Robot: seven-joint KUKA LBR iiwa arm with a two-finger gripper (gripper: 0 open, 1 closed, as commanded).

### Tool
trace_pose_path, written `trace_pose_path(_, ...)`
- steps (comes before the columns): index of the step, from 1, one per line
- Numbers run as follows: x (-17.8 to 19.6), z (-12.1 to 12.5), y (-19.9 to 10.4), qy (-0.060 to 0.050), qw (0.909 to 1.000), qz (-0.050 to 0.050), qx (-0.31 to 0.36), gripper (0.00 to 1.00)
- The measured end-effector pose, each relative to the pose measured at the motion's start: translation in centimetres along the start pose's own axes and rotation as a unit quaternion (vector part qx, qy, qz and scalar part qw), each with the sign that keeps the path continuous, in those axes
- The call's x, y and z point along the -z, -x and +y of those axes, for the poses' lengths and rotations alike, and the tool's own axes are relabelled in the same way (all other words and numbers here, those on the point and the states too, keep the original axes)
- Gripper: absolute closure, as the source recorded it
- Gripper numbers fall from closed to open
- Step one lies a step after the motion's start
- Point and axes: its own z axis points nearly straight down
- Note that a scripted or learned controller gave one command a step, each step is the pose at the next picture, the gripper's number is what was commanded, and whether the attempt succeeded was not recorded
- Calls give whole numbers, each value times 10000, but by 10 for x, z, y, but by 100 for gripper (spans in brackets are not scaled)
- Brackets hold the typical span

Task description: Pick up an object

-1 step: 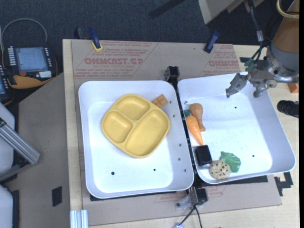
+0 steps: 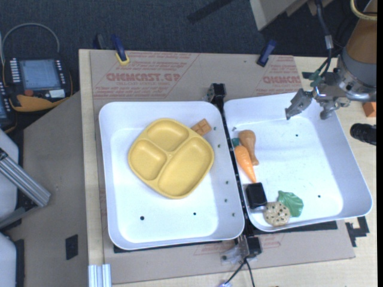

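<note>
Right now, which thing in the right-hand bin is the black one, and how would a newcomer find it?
Look at the right bin, along its left wall near the front corner. The black block lies there, just below the tip of the orange carrot and left of the speckled cookie. It is the only dark, square-edged item.

Left bin (image 2: 114, 178): smooth white plastic with a soft sheen. Right bin (image 2: 323, 160), adjoining it: identical finish. Divided plate (image 2: 171, 158) inside the left bin: yellow moulded plastic, semi-gloss. Small block (image 2: 201, 127) touching the plate's far edge: tan, wood-like, matt. Desk (image 2: 179, 76) beneath the left bin: pale board carrying matt brown protective paper with red print. Carrot (image 2: 244, 161), just right of the left bin: orange plastic, smooth. Black block (image 2: 256, 195): matt. Round biscuit (image 2: 277, 213): rough, speckled. Gripper (image 2: 311, 107): dull grey metal.
</note>
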Motion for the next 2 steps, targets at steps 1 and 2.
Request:
trace_pose_path(1,-43,1,1,-27,10000,4,-2,0)
trace_pose_path(2,-103,7,1,-10,10000,3,-1,0)
